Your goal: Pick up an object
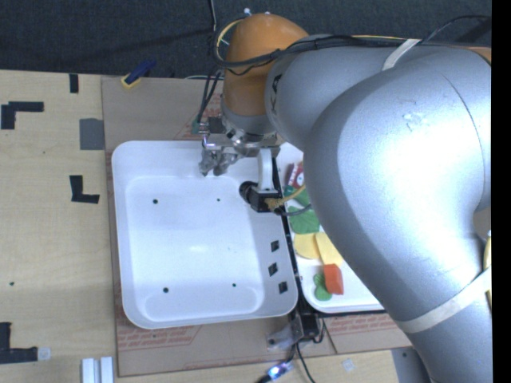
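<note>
Your grey arm (399,174) dominates the frame, sweeping in from three o'clock and covering most of the right-hand bin (351,303) so that the wrist can reach across to the far side of the bench. Its orange band (259,58) sits at about twelve o'clock, directly above the wrist, which tells you the tool is pointing nearly straight down.

The left bin (192,246) fills the centre, its floor bare apart from a few small dark dots; nothing to pick lies on the part you can see. That likely explains why the pickable things are all on the other side of the divider.

The gripper (214,162) hangs at the left bin's twelve o'clock rim, just beside the far wall. You cannot tell from this angle how the jaws stand, and nothing shows between them, so treat the pick as not yet made.

At four o'clock from the gripper, a cluster of toys peeks out under the arm in the right bin: a green piece (303,220), a yellow piece (327,250) touching it, and a small orange block (333,279) nearest you. These are your likely targets, and the gripper stands well apart from them.
</note>
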`<action>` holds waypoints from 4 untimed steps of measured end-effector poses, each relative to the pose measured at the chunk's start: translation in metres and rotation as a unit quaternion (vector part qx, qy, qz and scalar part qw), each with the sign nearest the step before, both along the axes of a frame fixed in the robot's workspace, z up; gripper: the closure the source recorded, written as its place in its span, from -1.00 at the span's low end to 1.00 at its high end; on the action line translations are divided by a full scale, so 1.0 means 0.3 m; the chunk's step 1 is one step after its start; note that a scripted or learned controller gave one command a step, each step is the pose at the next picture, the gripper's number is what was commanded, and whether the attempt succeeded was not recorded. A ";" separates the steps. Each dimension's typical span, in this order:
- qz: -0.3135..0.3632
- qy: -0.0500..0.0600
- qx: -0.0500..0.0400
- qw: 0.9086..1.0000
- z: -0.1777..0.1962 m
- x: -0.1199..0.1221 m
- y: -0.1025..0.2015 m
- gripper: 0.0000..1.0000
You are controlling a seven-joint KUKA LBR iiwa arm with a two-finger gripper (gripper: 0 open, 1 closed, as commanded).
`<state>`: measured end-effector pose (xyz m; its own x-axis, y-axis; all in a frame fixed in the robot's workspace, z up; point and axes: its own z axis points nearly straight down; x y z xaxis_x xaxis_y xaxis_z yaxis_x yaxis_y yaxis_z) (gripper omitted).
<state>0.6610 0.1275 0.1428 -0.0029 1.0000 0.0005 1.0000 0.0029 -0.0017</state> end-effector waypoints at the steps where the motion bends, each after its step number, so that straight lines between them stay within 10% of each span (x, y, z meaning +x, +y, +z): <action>1: -0.004 -0.003 -0.001 1.000 0.305 -0.101 -0.283 1.00; 2: 0.001 0.005 0.000 1.000 -0.062 -0.190 -0.068 1.00; 4: 0.000 0.002 0.000 1.000 0.222 -0.466 0.090 1.00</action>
